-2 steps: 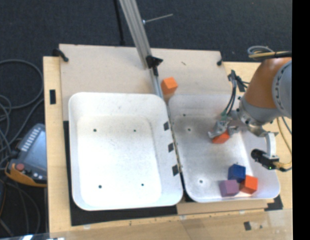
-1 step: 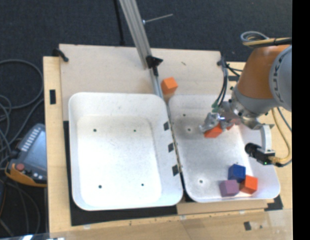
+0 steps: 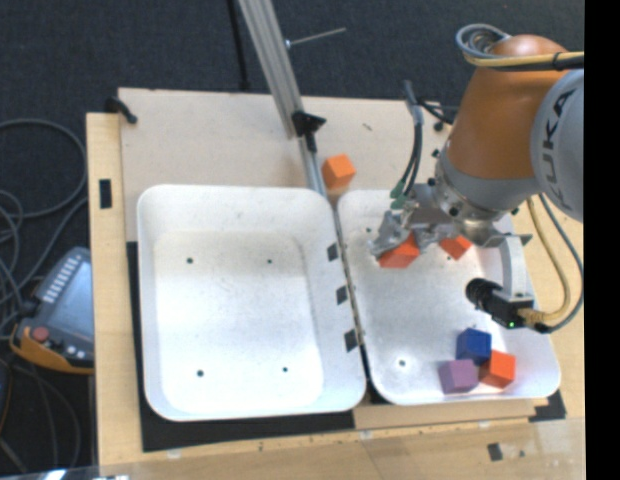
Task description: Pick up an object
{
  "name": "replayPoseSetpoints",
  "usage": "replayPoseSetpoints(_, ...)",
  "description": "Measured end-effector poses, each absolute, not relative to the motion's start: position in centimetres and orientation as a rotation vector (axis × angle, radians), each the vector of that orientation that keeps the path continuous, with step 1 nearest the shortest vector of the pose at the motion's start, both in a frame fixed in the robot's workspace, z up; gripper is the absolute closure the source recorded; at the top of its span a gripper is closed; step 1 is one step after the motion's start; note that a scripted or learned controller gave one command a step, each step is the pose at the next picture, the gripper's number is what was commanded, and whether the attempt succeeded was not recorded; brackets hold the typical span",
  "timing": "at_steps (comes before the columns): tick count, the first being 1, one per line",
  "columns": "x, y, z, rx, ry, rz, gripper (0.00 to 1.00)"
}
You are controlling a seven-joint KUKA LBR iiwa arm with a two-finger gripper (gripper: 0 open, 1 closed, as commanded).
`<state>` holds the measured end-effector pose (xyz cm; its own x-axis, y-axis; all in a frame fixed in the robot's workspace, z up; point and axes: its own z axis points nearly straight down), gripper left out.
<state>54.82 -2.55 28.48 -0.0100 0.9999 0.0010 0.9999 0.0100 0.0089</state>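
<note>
Resting in the right bin (image 3: 410, 373), near its upper left, an orange-red block (image 3: 398, 256) with flat faces sits just under the tool (image 3: 403, 230); tool state cannot be told. A second orange piece (image 3: 455, 247) lies just beside, under the wrist. Blue cube (image 3: 473, 344), purple cube (image 3: 457, 375), orange cube (image 3: 500, 368) cluster near the bin's lower right corner. Another orange cube (image 3: 338, 172) sits on the tabletop (image 3: 190, 138).

Left of my bench: grey cables (image 3: 20, 183) trailing over dark carpet (image 3: 120, 28), and a teach pendant (image 3: 58, 308) with orange trim lying by them. An aluminium rail (image 3: 275, 63) slants over the wooden board (image 3: 205, 138) from the top edge.
</note>
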Motion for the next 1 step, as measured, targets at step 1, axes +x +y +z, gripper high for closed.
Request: replayPoseSetpoints(1, 53.76, 4.97, 23.55, 2.214, 2.234, -0.001, 1.0)
